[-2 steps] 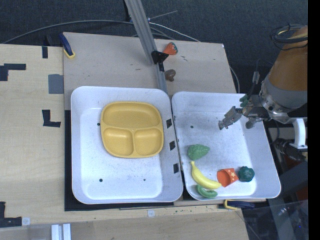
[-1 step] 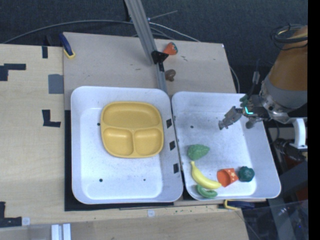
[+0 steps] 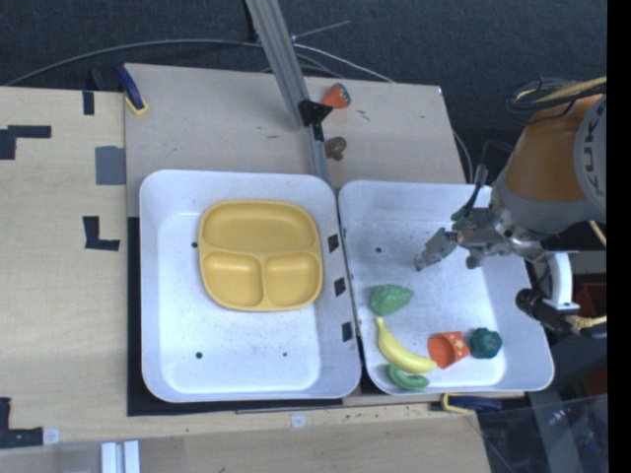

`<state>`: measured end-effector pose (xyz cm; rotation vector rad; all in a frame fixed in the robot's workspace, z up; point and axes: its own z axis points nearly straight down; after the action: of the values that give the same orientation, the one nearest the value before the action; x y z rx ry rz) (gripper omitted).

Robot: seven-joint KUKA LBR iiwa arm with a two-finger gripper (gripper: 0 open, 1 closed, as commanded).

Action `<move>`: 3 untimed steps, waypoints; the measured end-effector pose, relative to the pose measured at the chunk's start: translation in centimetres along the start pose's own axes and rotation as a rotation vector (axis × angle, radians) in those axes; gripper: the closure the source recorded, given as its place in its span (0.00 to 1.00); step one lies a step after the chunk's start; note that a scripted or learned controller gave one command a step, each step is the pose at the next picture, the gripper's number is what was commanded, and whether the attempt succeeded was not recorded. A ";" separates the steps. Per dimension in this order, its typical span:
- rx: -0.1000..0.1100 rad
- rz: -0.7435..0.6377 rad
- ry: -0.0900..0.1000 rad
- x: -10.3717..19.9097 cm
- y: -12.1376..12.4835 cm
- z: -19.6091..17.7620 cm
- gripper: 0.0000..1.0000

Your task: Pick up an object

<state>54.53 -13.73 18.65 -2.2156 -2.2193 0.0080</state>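
The gripper [image 3: 441, 249] is seen over the right bin [image 3: 394, 205], above that bin's upper middle, with the arm [image 3: 552, 170] reaching in from the right. Whether its fingers are open or shut cannot be told from this view. Nothing is seen held in it.

Below the gripper and slightly to its left, a green leafy piece [image 3: 391, 298] lies on the bin floor, apart from the tool. Further below, near the bin's front edge, a banana [image 3: 399, 353] is laid at a slant, with a small green piece [image 3: 408, 378] touching its lower end. Just to the right of the banana an orange-red piece [image 3: 449, 348] is seen, and a dark teal piece [image 3: 484, 342] rests against it on the right. These four are all well below the gripper.

To the left of the tool, the left bin [image 3: 168, 294] holds a yellow divided plate [image 3: 261, 254] in its upper half. Up and to the left of the gripper, beyond the bins, a grey pole [image 3: 276, 37] rises from the bench [image 3: 59, 264], with a small orange thing [image 3: 337, 95] beside its base.
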 end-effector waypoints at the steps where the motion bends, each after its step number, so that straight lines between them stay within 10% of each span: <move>1: -0.001 0.001 -0.001 -0.8 0.4 5.1 0.00; 2: -0.007 0.000 -0.002 -0.8 0.5 9.8 0.00; 3: -0.007 -0.001 0.000 -0.7 0.4 8.7 1.00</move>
<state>54.90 -14.42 9.92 -2.2185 -2.2236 0.0009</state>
